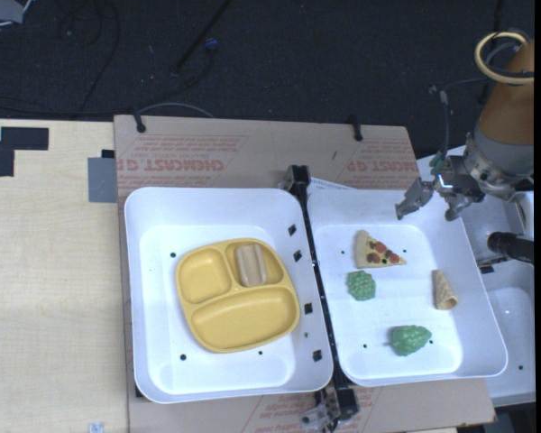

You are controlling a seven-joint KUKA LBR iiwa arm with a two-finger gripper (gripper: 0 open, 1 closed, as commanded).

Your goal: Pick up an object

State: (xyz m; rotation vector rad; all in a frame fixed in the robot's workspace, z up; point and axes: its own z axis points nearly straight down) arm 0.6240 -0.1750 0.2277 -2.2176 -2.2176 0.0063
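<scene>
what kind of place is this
Likely a robotics lab: a grey arm's end effector hangs over two shallow white plastic bins of toy food, such as a plastic pizza slice, with loose cables behind.

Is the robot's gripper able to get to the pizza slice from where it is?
Probably yes. The gripper hangs above the right bin's far corner, fingers spread, and the pizza slice lies flat with bare floor around it, nothing on top.

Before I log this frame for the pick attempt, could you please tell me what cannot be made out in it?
- Arm: upper links cut off by the camera view's right edge.
- Item in the yellow tray's small compartment: tan, too blurred to identify.
- Two green pieces in the right bin: too small to name.
</scene>
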